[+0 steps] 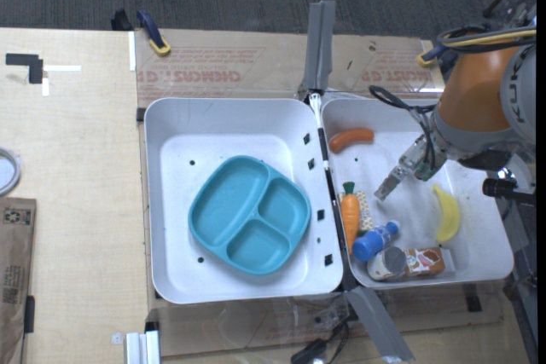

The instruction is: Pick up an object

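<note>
Seen from above at a slant: two shallow white bins side by side, meeting at a central divider [322, 175]. Left of the divider, the left bin [162, 183], holding a large blue three-compartment plate [249, 215] lying flat near its middle, probably as a drop-off spot. Right of the divider, the right bin [486, 256], scattered with small toy items, apparently loose stock for picking. Reaching over that bin from the right, the grey and orange arm [482, 94], angled down, with the gripper [394, 181] poised above bare bin floor, a little right of the divider; fingers spread apart and empty. Nearest candidates: a yellow banana [446, 214], curved and smooth, farther right of the divider than the gripper; a brown sausage [351, 138] near the divider's upper stretch; an orange carrot [350, 220] touching the divider. Lower down, close beside the divider, a blue bottle [374, 240] and a tipped can [405, 263].
</note>
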`<state>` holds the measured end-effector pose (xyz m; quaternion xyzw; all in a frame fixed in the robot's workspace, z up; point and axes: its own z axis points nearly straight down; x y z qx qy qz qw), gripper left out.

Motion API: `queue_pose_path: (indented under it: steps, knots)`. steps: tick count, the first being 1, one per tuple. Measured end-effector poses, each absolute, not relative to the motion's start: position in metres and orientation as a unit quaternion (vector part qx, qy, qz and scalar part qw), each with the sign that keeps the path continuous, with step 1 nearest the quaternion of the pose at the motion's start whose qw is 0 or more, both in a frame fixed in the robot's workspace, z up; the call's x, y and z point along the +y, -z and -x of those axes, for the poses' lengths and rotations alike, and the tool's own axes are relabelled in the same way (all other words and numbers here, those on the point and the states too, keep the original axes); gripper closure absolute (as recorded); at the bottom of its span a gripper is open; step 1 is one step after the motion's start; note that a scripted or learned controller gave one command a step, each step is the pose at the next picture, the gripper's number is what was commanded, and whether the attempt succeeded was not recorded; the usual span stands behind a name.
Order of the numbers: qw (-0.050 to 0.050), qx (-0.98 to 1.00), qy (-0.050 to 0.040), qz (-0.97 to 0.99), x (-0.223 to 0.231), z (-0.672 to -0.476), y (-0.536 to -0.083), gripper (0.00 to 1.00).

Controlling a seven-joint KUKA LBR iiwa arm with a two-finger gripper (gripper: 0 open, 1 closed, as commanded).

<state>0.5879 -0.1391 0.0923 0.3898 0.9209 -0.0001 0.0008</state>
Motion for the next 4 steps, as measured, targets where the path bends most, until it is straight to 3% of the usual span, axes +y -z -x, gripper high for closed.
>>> queue_pose_path:
  steps: [1, 2, 3, 4]
  knots:
    - [0.002, 0.952, -0.0006, -0.306, -0.150, -0.479, -0.092, 0.00]
    - [0.001, 0.924, -0.0001, -0.382, -0.092, -0.517, -0.092, 0.00]
    - [0.004, 0.922, 0.0033, -0.387, -0.099, -0.516, -0.102, 1.00]
    - [0.001, 0.913, -0.0001, -0.408, 0.040, -0.597, -0.192, 1.00]
